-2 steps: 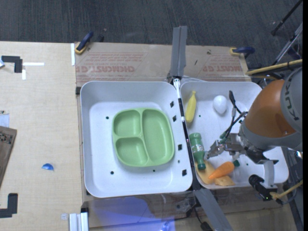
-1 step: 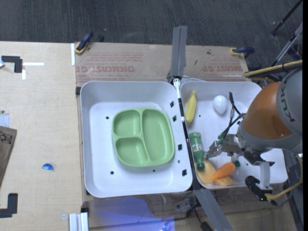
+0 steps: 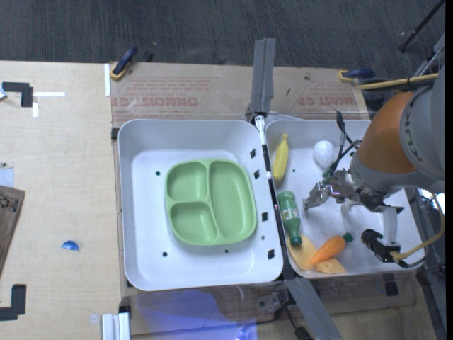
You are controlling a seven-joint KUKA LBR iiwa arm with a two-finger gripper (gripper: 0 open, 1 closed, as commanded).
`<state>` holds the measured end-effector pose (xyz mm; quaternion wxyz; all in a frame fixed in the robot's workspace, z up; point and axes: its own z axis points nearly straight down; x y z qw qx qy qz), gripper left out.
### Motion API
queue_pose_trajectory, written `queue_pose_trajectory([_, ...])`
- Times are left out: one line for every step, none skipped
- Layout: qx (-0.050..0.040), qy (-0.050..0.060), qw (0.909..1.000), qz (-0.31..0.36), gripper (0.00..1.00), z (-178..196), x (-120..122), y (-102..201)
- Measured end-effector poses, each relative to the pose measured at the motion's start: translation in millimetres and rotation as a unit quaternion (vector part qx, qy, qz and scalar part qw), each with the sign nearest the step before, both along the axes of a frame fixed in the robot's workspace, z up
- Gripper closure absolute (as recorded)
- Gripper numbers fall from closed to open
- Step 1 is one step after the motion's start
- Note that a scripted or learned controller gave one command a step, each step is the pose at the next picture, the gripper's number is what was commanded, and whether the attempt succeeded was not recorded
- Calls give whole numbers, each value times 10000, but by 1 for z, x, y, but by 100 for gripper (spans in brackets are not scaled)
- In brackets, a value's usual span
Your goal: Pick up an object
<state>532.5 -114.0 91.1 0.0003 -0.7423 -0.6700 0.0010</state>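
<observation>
Gripper (image 3: 333, 193) low in right bin (image 3: 306, 130), jaw state can't be told. Carrot (image 3: 330, 248) just nearer, green bottle (image 3: 289, 217) left, banana (image 3: 281, 156) and white ball (image 3: 323, 151) farther. Green divided plate (image 3: 211, 202) in left bin (image 3: 134, 211). Cardboard (image 3: 184, 91) lettering mirrored, unreadable.

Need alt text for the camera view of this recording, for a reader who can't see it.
A grey and orange robot arm reaches from the right into the right bin, its gripper low among a banana, green bottle, carrot and white ball. The left bin holds a green divided plate.
</observation>
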Motion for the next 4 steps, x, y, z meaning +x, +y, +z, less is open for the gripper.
queue_pose_trajectory([-7,-7,9993,375,0,1,125,-10])
queue_pose_trajectory([-3,-1,9999,-124,0,1,55,-41])
queue_pose_trajectory([7,4,9992,387,0,0,-8,-16])
queue_pose_trajectory([3,7,9993,370,100,9,-8,-17])
